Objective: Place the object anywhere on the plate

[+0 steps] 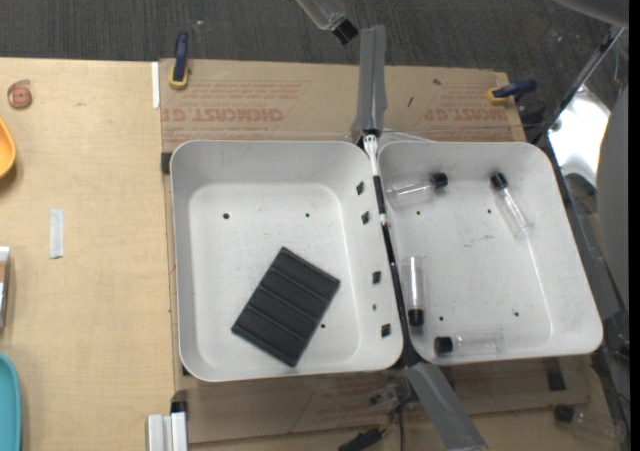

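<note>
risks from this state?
1. The tube by the divider and the tube at the near wall lie along the right bin walls, so a grasp may miss.
2. The tubes are round; one may roll off the black plate.

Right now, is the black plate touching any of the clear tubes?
Apart. The camera view shows the black plate lying in the left bin, while the clear tubes lie in the right bin across the divider.
</note>
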